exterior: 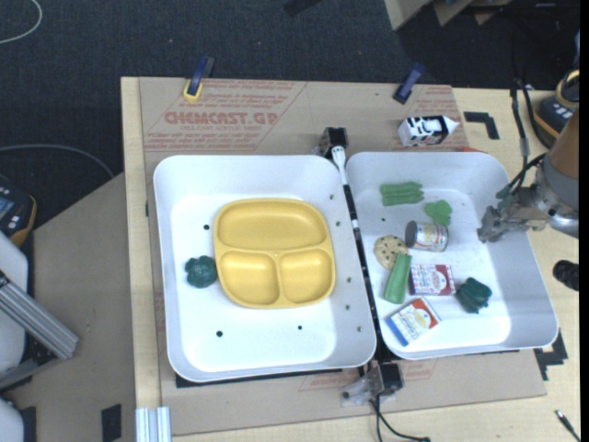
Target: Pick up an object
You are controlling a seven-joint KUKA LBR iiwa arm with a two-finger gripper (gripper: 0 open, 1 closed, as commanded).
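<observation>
The right bin (515,284) holds several small items: a green bean pod (401,192), a green leafy piece (439,212), a small can (427,236) on its side, a cookie (388,248), a green cucumber (398,276), a red packet (432,280), a dark green pepper (474,294) and a small carton (413,321). My gripper (494,224) hangs over the right side of this bin, right of the can and above the pepper. Nothing shows between its fingers.
The left bin (175,210) holds a yellow divided plate (273,251) and a dark green broccoli piece (201,271). A black-and-white toy (427,130) sits on the cardboard behind the right bin. Clamps (196,78) hold the board's far edge.
</observation>
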